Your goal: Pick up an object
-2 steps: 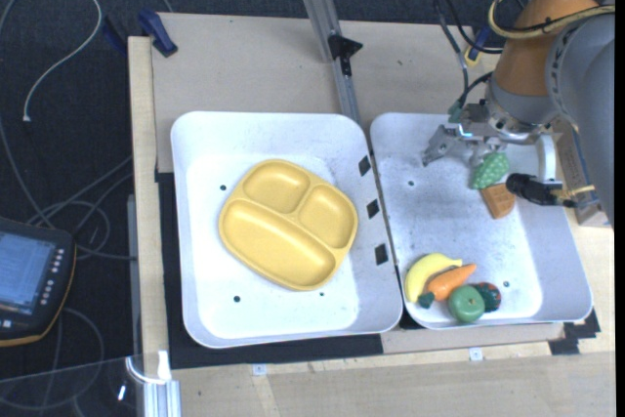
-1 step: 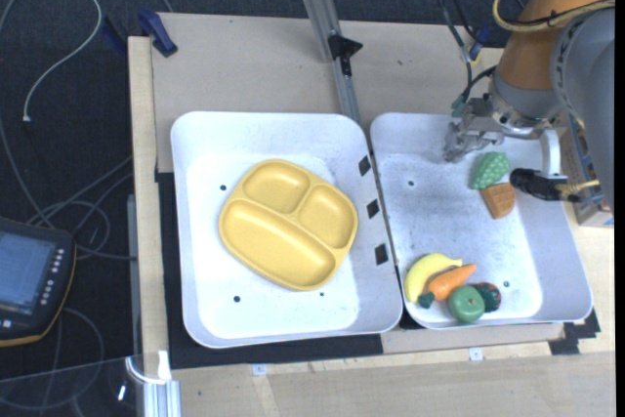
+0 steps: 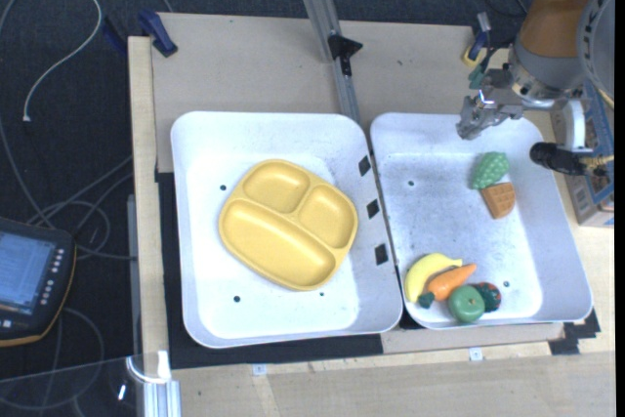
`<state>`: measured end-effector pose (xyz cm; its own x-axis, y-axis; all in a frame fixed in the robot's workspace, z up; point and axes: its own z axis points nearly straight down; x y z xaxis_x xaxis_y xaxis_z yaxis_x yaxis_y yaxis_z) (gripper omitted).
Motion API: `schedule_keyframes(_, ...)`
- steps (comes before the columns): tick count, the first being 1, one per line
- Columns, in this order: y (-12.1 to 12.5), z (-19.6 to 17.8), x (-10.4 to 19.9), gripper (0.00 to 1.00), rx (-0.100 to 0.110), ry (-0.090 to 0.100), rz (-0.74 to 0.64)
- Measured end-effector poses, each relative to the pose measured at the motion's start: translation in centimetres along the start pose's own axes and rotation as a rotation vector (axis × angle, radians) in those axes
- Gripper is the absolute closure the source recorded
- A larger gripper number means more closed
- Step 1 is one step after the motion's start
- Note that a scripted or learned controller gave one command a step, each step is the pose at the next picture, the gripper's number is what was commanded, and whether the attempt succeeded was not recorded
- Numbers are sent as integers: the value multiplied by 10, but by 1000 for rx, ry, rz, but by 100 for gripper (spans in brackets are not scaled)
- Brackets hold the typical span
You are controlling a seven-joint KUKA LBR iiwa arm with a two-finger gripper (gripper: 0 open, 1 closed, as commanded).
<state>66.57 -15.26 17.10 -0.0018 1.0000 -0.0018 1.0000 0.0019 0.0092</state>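
You've got the arm (image 3: 571,5) coming in from the right: grey casing, rounded orange band above the wrist, a yellowish cable looped over the top of that band. Below it sits a silver-grey wrist flange, with a small blue-green fitting on its left side. The gripper (image 3: 476,124) is bare dull metal, small and blocky. Dark cables run behind it.

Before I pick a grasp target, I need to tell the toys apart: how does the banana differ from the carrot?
The banana is yellow and curved; the carrot is orange and straight, tapering to a point. The banana looks thicker and blunter, the carrot slimmer. The carrot lies tilted beside the banana's right side, touching or overlapping it. Both are toy foods clustered at the near edge of the right bin, next to a green round toy.
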Motion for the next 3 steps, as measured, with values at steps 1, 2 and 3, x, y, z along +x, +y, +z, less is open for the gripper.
schedule_keyframes(1,-4,-61,-6,100,0,-1,1)
schedule_keyframes(2,-3,-85,-6,100,3,0,1)
schedule_keyframes(3,-10,-76,40,100,11,4,-4)
